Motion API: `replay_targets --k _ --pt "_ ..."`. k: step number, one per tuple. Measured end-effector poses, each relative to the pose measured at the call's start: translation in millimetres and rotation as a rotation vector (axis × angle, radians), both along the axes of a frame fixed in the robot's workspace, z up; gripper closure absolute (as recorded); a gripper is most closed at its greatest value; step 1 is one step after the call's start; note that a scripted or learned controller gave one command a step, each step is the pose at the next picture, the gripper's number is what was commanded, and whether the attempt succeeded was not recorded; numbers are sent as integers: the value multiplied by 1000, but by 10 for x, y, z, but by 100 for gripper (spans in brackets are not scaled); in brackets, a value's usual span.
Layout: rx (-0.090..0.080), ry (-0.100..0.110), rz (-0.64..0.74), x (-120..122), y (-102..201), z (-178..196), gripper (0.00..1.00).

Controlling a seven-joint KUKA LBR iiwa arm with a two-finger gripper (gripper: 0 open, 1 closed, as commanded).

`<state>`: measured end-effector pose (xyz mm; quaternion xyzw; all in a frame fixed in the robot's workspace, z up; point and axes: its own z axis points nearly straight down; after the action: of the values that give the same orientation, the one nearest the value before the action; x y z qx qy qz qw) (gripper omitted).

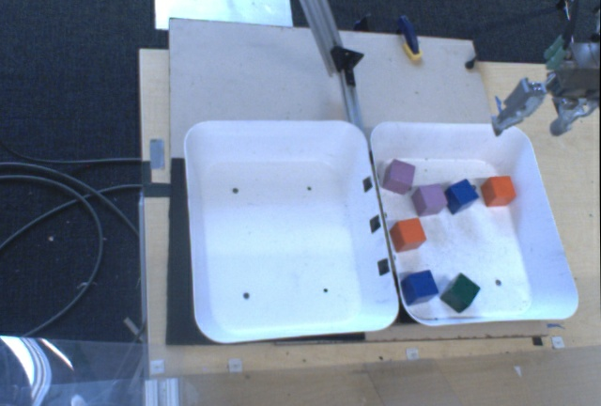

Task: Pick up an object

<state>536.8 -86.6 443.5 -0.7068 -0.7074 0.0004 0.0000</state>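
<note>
View: a camera looks down at a slant on a table (282,66) carrying two shallow white bins side by side.
Left bin: the left bin (202,207) is the larger-looking of the pair, its floor marked by a few small dark dots.
Right bin: the right bin (545,235) touches the left one along a shared edge and holds seven small blocks.
Purple blocks: one purple block (399,176) sits near the bin's upper left; a second purple block (429,199) lies just below and right of it.
Blue blocks: a blue block (460,195) sits touching or just beside the second purple one; another blue block (419,286) lies near the bin's lower edge.
Orange blocks: one orange block (498,191) sits right of the upper blue block; another orange block (407,233) rests near the shared edge, mid-height.
Green block: a dark green block (460,292) lies just right of the lower blue block.
End effector: the end effector (535,111) hovers above the upper right corner of the right bin, well apart from every block; its two fingers are spread wide with nothing between them.
Background: dark carpet with black cables (56,207) lies left of the table, and a slanted metal rail (315,0) crosses above the bins.
</note>
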Motion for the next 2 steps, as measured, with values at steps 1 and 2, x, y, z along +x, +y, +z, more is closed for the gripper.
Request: replay_targets --k 1,2 --pt "-2 0 -2 769 -458 -493 0" --pt "0 -8 9 639 107 -85 0"
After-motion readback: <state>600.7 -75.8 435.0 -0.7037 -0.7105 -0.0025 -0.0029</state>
